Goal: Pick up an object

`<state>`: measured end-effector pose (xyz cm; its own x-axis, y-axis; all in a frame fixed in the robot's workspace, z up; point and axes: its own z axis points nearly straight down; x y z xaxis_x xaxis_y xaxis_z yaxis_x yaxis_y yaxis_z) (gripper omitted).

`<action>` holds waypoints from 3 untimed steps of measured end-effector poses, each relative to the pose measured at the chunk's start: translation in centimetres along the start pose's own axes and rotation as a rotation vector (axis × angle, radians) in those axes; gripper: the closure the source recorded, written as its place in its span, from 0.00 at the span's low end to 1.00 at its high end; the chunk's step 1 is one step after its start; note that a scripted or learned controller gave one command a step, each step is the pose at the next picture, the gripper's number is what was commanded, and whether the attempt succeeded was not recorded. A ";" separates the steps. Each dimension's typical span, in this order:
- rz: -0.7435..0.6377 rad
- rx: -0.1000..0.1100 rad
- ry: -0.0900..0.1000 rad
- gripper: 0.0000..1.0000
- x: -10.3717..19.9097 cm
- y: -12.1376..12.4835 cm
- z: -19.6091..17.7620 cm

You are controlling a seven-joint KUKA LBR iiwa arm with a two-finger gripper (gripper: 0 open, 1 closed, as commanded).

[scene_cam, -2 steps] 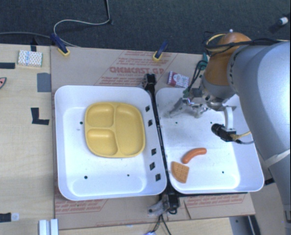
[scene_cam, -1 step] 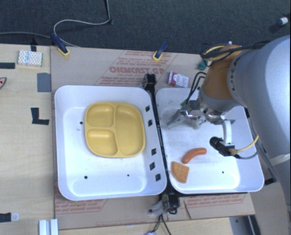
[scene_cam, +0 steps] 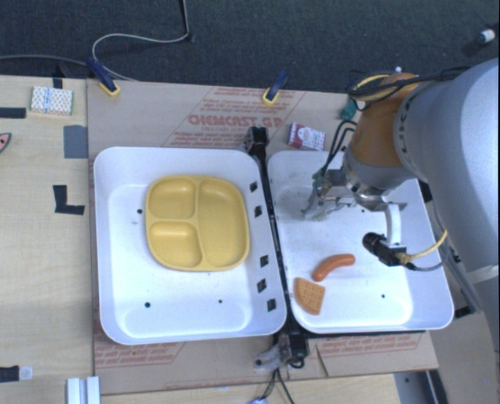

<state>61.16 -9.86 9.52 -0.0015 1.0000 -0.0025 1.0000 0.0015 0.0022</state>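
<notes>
In the right bin (scene_cam: pixel 401 310) lie a toy sausage (scene_cam: pixel 333 266), orange-red, and a tan waffle piece (scene_cam: pixel 310 295) just below it near the bin's front left. My gripper (scene_cam: pixel 320 204) hangs low over the bin's upper middle, above and a little left of the sausage, apart from both toys. Nothing shows between its fingertips. The grey arm with its orange band (scene_cam: pixel 380 133) reaches in from the right and hides the bin's far right part.
The left bin (scene_cam: pixel 115 310) holds a yellow divided plate (scene_cam: pixel 198 222). A small red-and-white packet (scene_cam: pixel 305 137) lies on the cardboard behind the right bin. A black cable connector (scene_cam: pixel 385 249) hangs from the wrist over the right bin. Blue and yellow clamps sit at the cardboard's far edge.
</notes>
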 end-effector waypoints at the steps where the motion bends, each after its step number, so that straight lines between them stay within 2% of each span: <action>1: 0.000 0.000 0.000 0.00 0.0 0.0 0.0; 2: 0.000 0.002 0.001 1.00 0.0 0.0 -0.9; 3: 0.000 0.001 0.001 0.00 0.0 0.0 -0.9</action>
<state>61.13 -9.81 10.42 -0.0018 1.0000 -0.0013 1.0000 0.0018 0.0007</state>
